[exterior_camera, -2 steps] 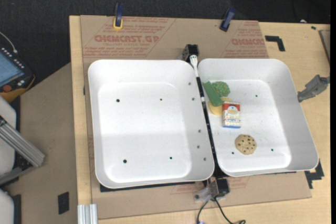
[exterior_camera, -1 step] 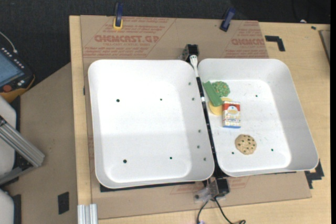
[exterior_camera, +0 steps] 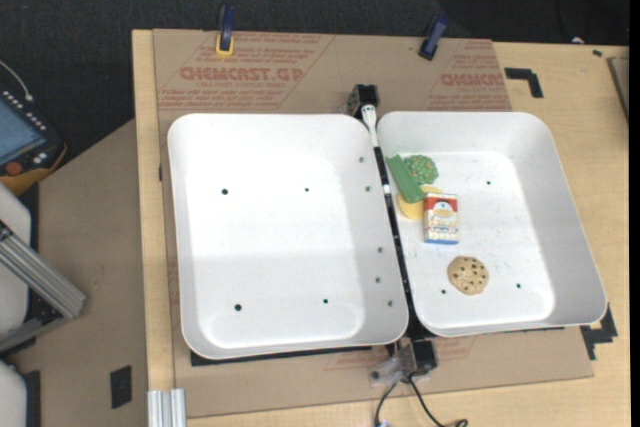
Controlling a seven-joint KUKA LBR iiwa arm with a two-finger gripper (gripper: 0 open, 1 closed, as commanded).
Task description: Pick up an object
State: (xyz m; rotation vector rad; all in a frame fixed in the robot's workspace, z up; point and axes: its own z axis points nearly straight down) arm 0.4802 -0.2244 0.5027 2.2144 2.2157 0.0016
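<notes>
Objects for picking are all found in the right bin (exterior_camera: 525, 215), 4 in number, clustered toward its inner wall beside the left bin (exterior_camera: 270, 245). Claw state cannot be told from this frame, nor its position, so places are given against the side the arm enters from: all 4 lie on the far half of the right bin from that side.

- small carton (exterior_camera: 441, 218): red, white and blue print, lying flat. It is judged light, stiff and flat-sided, the easiest grasp, to be taken across its 2 long sides. Its label is too small to be read.
- cookie (exterior_camera: 467, 275): a round, tan, speckled disc lying apart from the rest, nearest the front rim. It is judged light and thin, probably rigid, and hard to get under; it is to be pinched across its diameter.
- green piece (exterior_camera: 413, 171): leafy-looking, touching or overlapping the yellow piece (exterior_camera: 408, 206). Both are judged light toy food, possibly soft. A grasp may be hindered by the closeness of the wall.

The carton is just beside the yellow piece; whether they touch cannot be told.

Writing: "CHEMCAST GP" is printed in red on the cardboard sheet (exterior_camera: 300, 65) under the bins, and repeated in part at the right. The sheet is held by 2 blue clamps (exterior_camera: 226, 27) at the back edge.
</notes>
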